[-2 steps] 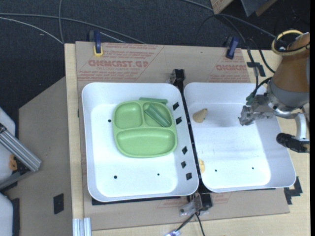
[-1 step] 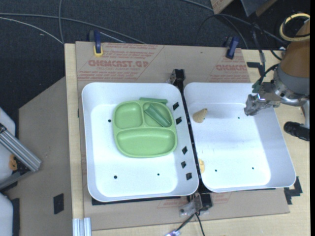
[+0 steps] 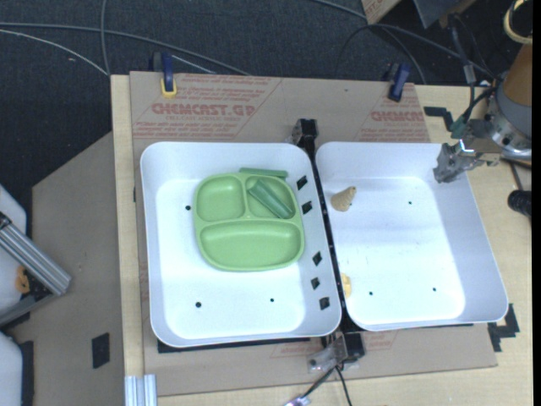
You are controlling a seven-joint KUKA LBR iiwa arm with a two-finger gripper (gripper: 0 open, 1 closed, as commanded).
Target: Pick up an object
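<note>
Gripper [image 3: 448,163] position: at the upper right rim of the right bin [image 3: 473,252], at the end of the arm [image 3: 516,117] entering from the right. Finger state cannot be determined at this resolution. No object is visible between the fingers.

Right bin contents: one small tan piece [image 3: 342,197] lies on the bin floor near the upper left corner, close to the divider between the two bins. It is well apart from the gripper, to the gripper's left and slightly lower in the view. A small yellow piece [image 3: 346,286] lies against the left wall of the same bin, lower down, farther from the gripper.

Left bin [image 3: 169,311] contents: a green divided plate [image 3: 245,244] rests flat in the upper middle of the bin. A darker green object [image 3: 270,197] lies in the plate's upper right compartment; its exact form cannot be resolved. A green strip [image 3: 264,173] lies just beyond the plate's upper edge.

Both bins sit side by side on a cardboard-covered surface [image 3: 220,104], with two clamps [image 3: 169,79] at its far edge.
</note>
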